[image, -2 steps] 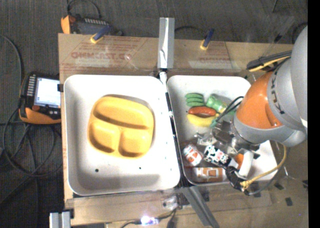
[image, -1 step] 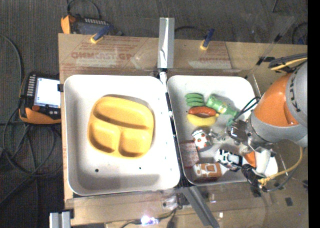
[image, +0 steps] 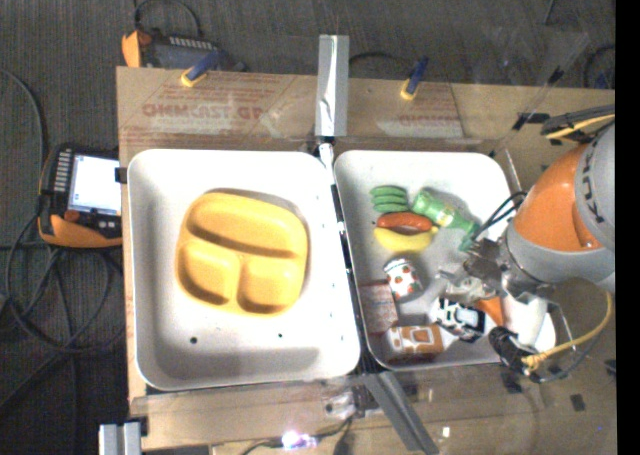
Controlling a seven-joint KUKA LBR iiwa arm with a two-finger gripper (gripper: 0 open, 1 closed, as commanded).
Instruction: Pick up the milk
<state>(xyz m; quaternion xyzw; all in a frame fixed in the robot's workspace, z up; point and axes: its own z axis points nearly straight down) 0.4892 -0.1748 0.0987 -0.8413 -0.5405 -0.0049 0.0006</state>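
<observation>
Grey arm (image: pixel 560 228) over right bin (image: pixel 350 243), gripper (image: pixel 478 288) low at near right; finger state unclear. Milk (image: pixel 458 316) just under it, beside brown carton (image: pixel 415 341)

You are looking at two smooth white plastic bins (image: pixel 150 273), faintly glossy, on a matt brown bench top (image: pixel 240 108) that looks like cardboard or fibreboard with red print. The yellow divided tray (image: pixel 243 253) has a satin plastic sheen. A brushed metal bar (image: pixel 331 83) stands between the bins. The arm's orange band (image: pixel 560 205) shines like painted metal. The black-and-white milk carton (image: pixel 458 317) looks like printed, lightly glossy card. The floor (image: pixel 80 43) is dark, rough carpet.
</observation>
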